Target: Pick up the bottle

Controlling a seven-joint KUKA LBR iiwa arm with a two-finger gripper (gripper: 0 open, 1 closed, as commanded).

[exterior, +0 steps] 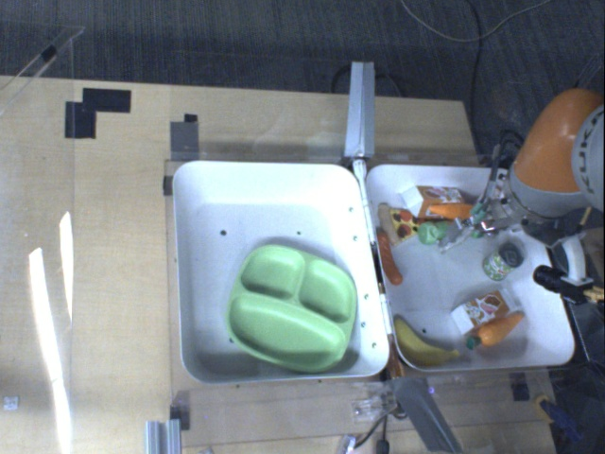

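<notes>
Even overhead light, soft blur, left-side glare

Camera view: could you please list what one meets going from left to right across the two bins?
Green tray → hot dog → banana → green bottle → small jar → gripper.

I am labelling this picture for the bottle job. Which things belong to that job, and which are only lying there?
For the job:
- bottle, seen top-down in the right bin
- gripper

Only lying there:
- green tray in the left bin
- banana
- carrot
- sausage
- snack packets
</notes>
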